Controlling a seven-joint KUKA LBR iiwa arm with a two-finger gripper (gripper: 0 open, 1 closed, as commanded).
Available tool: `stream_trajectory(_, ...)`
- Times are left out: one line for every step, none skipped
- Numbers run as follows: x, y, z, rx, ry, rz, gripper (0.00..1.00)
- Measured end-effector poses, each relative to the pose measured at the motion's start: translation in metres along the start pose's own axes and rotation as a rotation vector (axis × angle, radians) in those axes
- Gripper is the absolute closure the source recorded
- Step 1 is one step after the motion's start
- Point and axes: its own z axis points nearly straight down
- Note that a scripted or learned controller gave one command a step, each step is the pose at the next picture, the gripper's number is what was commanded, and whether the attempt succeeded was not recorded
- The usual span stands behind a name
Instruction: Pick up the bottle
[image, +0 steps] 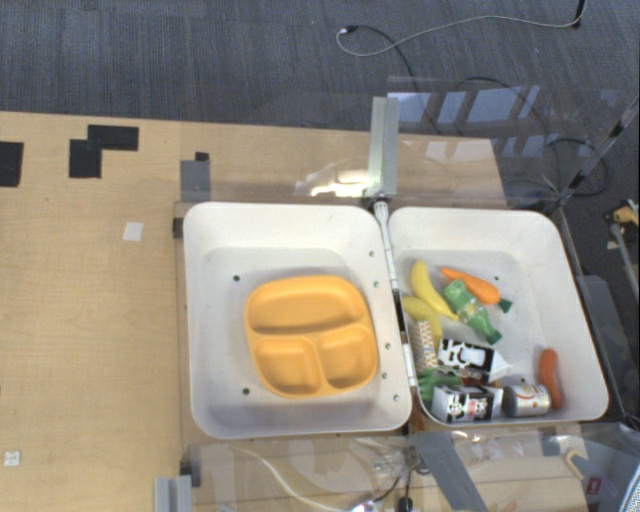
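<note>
A small green bottle (470, 309) lies on its side in the right bin (540, 240), tilted down to the right, its cap end near the bin's middle. It rests between a yellow banana (428, 291) on its left and an orange carrot (473, 285) just above it.
The left bin (215, 300) holds an orange divided plate (308, 334). In the right bin's near left corner lie two black-and-white cartons (466, 357) (464, 404), a can (526, 400) and a red sausage (548, 375). A metal post (384, 145) stands behind the bins.
</note>
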Motion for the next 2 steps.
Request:
stream_trajectory(0.037, -0.032, -0.025, 0.001, -0.002, 0.071, 0.00)
stream_trajectory(-0.032, -0.009, 0.039, 0.001, -0.002, 0.052, 0.00)
